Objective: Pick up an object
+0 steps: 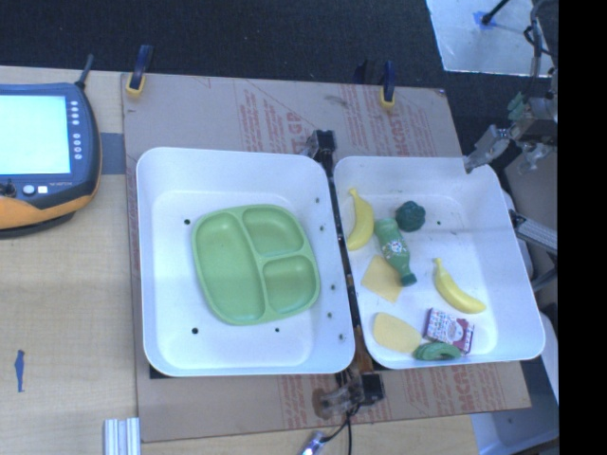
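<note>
Pale green tray (254, 264); yellow bananas (359, 220); green bottle (395, 250); pink carton (448, 329), print unclear; white bins (156, 254).

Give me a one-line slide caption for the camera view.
Green divided plate in the left bin; bananas, bottle and other small items in the right bin.
</note>
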`<action>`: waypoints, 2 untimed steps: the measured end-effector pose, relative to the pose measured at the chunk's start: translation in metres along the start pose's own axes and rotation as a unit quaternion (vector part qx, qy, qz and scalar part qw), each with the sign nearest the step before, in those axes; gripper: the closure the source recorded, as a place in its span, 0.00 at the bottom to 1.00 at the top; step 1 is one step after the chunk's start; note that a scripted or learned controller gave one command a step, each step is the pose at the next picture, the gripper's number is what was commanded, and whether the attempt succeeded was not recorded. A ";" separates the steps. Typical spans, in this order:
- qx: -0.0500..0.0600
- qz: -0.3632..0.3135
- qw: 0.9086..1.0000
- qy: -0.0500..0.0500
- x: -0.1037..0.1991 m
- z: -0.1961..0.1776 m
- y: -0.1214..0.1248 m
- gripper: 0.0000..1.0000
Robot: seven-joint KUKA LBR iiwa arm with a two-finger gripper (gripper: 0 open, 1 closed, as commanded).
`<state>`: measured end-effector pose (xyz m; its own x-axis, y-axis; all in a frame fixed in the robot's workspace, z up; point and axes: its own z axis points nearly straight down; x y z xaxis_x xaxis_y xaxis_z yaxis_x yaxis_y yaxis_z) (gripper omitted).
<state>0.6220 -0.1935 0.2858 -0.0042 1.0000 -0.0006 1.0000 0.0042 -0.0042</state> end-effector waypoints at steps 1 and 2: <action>0.001 -0.001 1.000 0.000 0.079 0.099 -0.048 0.00; 0.001 0.000 1.000 0.000 0.100 0.195 -0.069 0.00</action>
<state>0.5521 -0.0934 0.0910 -0.0044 1.0000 -0.0003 1.0000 0.0044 -0.0065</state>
